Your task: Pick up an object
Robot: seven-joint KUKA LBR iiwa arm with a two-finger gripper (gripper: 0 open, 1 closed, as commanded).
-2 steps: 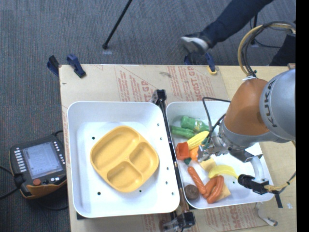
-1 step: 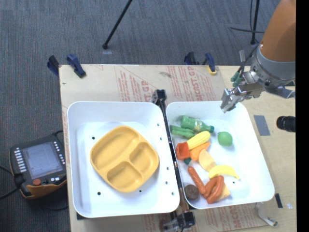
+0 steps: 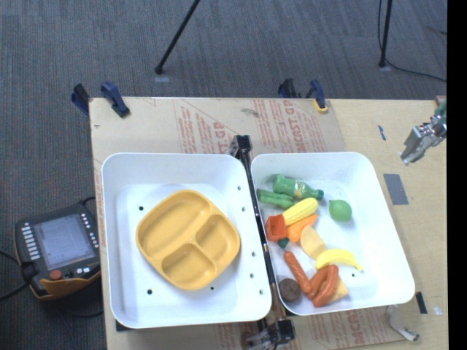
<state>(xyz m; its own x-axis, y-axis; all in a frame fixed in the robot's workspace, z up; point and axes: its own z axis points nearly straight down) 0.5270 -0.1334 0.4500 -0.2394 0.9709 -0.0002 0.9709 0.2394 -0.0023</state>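
Claw [image 3: 422,141] small at the right edge, arm cut off, finger spread unreadable, toy food [image 3: 310,243] heaped in right bin [image 3: 379,188]

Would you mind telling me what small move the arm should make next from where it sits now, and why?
Probably a short traverse toward the right bin. The gripper sits at the view's right edge, outside both bins and holding nothing, while the toy foods lie in that bin. The green ball stands a little apart from the pile, so it looks the easiest target.
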